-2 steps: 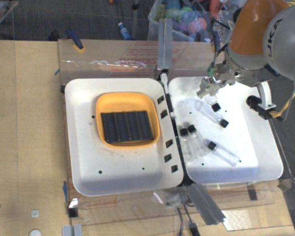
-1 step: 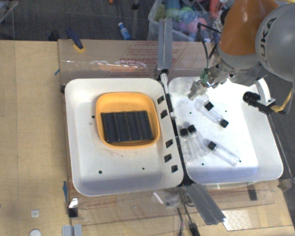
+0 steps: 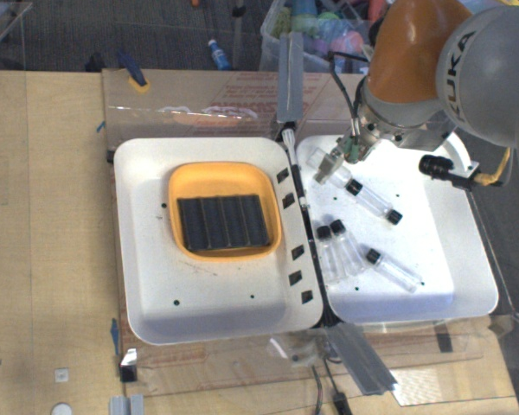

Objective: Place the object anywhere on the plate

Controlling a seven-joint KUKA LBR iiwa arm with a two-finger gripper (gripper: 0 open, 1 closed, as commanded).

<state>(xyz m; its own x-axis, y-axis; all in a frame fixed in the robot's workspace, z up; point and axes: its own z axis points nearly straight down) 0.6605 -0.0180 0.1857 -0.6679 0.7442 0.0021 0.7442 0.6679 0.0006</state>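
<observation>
**Vials sitting in the right bin, arm parked over its far-left corner**

Closest to the camera is the near edge of the bench (image 3: 52,353), plain light wood, with some grey bracket hardware (image 3: 359,361) poking out below where the two bins meet.

Left bin (image 3: 147,292) has the yellow plate (image 3: 180,180) in it, a squarish one with rounded corners, sitting a bit toward the far side. There's a dark ribbed rectangular insert (image 3: 223,223) lying on the plate.

Right bin (image 3: 450,266) is where the objects are: several clear vials with black caps. One vial (image 3: 374,199) lies at a slant toward the far part of the bin, another (image 3: 393,268) lies nearer the camera, and a couple more (image 3: 336,247) are bunched up close to the divider between the bins. All are resting on the bin floor, none on the plate.

The gripper (image 3: 330,164) hangs over the far-left part of the right bin, just beside the divider, with the orange band (image 3: 411,46) and grey arm behind it to the right. Can't tell if the pincer is spread or pressed together, it's too small and washed out against the white bin.

Far side, past the bench, there's a clear tub of colourful stuff (image 3: 337,11).
</observation>
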